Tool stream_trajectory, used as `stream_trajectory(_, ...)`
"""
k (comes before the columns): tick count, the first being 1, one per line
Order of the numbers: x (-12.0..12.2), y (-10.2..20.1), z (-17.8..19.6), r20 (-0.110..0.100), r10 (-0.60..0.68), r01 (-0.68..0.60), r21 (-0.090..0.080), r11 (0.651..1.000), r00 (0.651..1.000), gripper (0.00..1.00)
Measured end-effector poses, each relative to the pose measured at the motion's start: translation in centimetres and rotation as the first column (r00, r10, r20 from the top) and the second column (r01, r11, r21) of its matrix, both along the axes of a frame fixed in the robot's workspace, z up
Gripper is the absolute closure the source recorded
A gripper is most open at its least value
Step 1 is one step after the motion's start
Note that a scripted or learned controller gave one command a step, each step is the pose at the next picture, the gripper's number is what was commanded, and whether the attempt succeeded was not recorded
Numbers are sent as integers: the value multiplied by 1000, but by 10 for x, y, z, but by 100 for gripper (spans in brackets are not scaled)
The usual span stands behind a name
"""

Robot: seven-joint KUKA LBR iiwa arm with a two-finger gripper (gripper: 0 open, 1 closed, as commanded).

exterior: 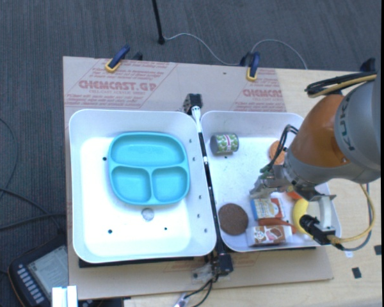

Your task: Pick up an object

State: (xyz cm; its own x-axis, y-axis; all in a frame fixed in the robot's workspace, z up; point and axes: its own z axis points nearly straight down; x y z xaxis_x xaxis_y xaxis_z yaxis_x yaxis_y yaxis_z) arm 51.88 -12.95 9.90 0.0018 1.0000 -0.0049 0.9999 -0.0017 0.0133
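My gripper (265, 188) is low in the right bin (243, 123), just above the upper edge of a red and white snack packet (270, 225). A brown round disc (233, 217) lies to the packet's left. Near the bin's back wall, a green can (224, 144) rests on its side. An orange object (276, 151) peeks out from behind the wrist, and a yellow object (300, 213) sits at the packet's right, partly under the arm. The grey and orange arm (326, 139) covers the bin's right part.
The left bin (89, 190) holds a light blue divided plate (148, 168) and a small pale object (147, 215) just in front of it. Blue and yellow clamps (118, 57) (252, 68) hold the board at the back. Cables hang off the arm at the right.
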Motion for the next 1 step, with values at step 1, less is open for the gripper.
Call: stream_trajectory(1,0,0,0,-1,0,0,0,1000,1000,0)
